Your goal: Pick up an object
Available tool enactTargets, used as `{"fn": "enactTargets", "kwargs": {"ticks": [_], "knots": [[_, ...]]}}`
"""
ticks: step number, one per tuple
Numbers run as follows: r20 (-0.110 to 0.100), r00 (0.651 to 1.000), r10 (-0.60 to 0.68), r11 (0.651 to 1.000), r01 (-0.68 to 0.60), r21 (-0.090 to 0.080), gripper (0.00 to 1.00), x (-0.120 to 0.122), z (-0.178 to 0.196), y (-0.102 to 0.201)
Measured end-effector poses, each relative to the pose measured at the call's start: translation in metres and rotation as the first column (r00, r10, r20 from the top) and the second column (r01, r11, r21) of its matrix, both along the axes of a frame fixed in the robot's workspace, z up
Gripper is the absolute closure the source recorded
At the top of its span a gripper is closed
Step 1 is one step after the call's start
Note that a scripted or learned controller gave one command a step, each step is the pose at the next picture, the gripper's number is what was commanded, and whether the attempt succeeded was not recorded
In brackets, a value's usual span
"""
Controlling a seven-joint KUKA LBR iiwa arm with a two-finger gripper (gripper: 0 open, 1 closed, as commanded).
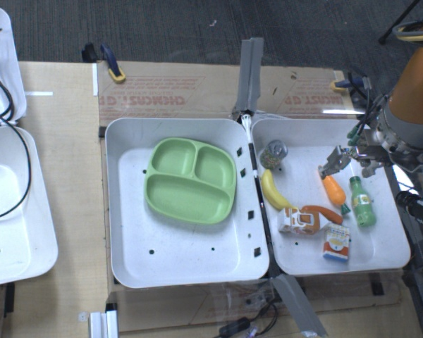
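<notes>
Carrot (333, 189), a small orange toy with a green tip, lies in the right-hand bin (388, 259) at centre right of the frame, directly under the claw (336, 162), which hangs just above its upper end; whether the claw is spread or clenched cannot be told at this angle, and nothing is seen between its tips. The arm (409, 111), grey with an orange band, leans in from the right edge of the frame, its wrist tipped down toward the bin's right half, a posture that suggests a program lining up a descent on the nearest loose item. A green bottle (362, 201) lies just right of the carrot, close enough to crowd a grasp. Lower in the same bin a sausage (323, 213) rests against a small carton (297, 221), with a second carton (337, 245) nearby, a banana (273, 191) along the left wall and a tin can (273, 153) above it. The left-hand bin (127, 259), at the frame's centre, holds a green divided plate (191, 180). Both bins sit side by side on the table (70, 118), so objects stay corralled within reach.
</notes>
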State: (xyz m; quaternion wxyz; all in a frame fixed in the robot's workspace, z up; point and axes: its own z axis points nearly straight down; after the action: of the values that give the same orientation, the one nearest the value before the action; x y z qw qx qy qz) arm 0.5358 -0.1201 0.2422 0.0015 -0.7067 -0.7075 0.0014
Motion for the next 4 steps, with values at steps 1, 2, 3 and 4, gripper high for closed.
{"fn": "enactTargets", "kwargs": {"ticks": [1, 2, 3, 4], "knots": [[0.001, 1.000, -0.018, 1.000, 0.018, 0.000, 0.00, -0.005, -0.026, 0.039], [0.004, 0.998, 0.056, 0.998, -0.056, -0.001, 0.00, -0.004, -0.148, 0.006], [0.001, 0.998, 0.066, 0.998, -0.066, 0.014, 0.00, 0.000, -0.152, -0.055], [0.002, 0.998, 0.060, 0.998, -0.060, 0.007, 1.00, 0.000, -0.142, -0.059]]}}
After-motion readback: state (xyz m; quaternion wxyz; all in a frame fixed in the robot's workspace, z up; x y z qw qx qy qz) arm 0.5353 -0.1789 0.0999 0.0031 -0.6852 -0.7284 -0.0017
